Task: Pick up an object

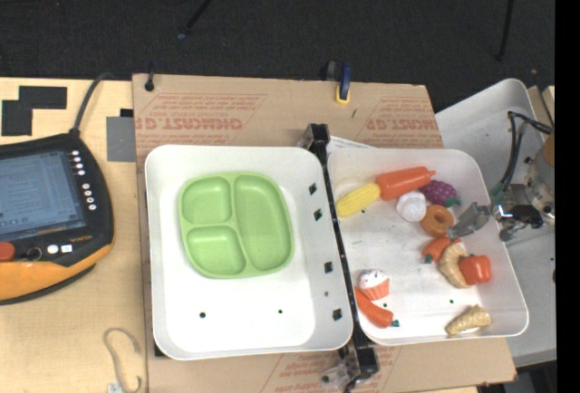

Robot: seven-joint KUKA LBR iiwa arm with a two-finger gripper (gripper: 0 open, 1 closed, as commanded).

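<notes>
Though the pincer (473,221) hangs at the right bin's (507,314) right edge, grip unreadable, the toy carrot (405,180) looks light, stiff, slick; grasp mid-body.

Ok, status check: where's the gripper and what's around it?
Gripper low at right bin's right edge, nothing seen between fingers. Nearest: donut, red pepper. Toys crowded close together. Green tray in left bin.

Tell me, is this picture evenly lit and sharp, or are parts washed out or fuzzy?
In the camera view the light is flat and soft, with faint shadows. The two white bins look nearly washed out, the green divided plate stays clear, and the floor beyond the bench is very dark. The toy food, like the corn cob, is slightly soft, and the gripper at the right bin's rim is blurry.
</notes>
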